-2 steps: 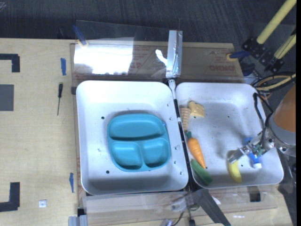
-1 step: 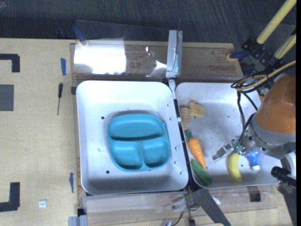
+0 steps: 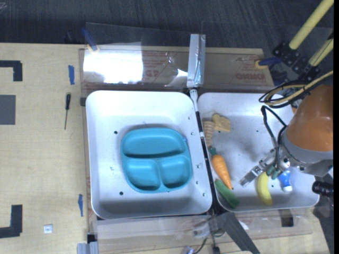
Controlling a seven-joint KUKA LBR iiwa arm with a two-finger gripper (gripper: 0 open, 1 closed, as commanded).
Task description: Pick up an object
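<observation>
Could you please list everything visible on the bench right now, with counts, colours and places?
Bins: two, white, side by side on the bench.
Divided plate: one, light blue, in the left bin.
Carrot: one, orange, right bin by its left wall.
Green item: one, below the carrot; kind unclear.
Tan item: one, upper part of the right bin.
Banana: one, yellow, right bin, near the gripper.
Blue-and-white item: one, right of the banana.
Gripper: one, grey, over the right bin.
</observation>
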